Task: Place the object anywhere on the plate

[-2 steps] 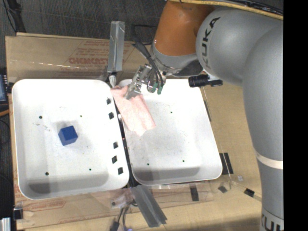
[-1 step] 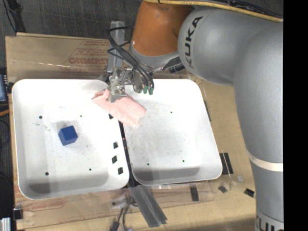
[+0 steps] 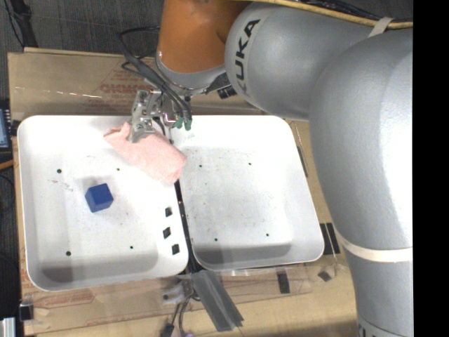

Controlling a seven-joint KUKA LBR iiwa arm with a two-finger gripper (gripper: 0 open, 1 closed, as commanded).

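The pink cloth (image 3: 149, 156) is lying against the left bin's (image 3: 42, 188) right wall, stretching down-right from the gripper (image 3: 147, 121), which is pinching its upper corner, while a blue cube (image 3: 99, 196) is sitting well down-left of the cloth.

The arm (image 3: 330, 83) was built of smooth, rounded grey shells, lettered "KUKA" in dark capitals. A glossy orange band (image 3: 189, 34) was set above the wrist. Black cables were looped there, and the small metal gripper (image 3: 149, 118) was fitted below.
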